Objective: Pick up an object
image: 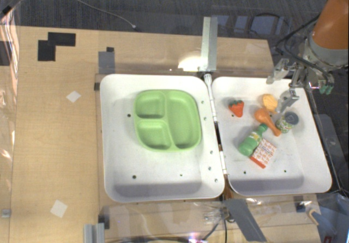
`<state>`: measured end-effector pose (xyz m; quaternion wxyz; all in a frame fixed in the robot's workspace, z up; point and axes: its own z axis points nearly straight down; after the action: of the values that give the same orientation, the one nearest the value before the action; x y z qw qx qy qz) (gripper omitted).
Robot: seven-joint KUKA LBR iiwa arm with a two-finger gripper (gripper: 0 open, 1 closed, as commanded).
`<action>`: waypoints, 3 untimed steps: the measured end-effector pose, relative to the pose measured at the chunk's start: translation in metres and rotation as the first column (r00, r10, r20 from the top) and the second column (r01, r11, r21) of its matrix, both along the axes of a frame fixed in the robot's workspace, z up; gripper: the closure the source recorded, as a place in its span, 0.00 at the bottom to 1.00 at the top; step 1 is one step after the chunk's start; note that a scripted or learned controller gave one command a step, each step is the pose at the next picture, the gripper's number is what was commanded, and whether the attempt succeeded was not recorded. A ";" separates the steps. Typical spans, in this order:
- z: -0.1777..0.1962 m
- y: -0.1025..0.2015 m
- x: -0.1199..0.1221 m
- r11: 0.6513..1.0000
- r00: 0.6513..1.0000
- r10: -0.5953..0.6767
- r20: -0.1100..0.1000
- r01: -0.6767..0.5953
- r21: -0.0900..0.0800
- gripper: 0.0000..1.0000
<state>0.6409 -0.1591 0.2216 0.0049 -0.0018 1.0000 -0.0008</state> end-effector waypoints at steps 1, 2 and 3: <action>-0.130 0.010 0.000 0.997 0.997 0.076 0.007 -0.076 -0.003 0.00; -0.117 0.012 0.003 0.997 0.997 0.082 0.016 -0.082 -0.005 1.00; -0.031 0.088 0.004 0.934 0.934 -0.357 0.005 0.357 0.008 1.00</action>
<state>0.6447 -0.0714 0.1908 0.0080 0.1799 0.9837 0.0019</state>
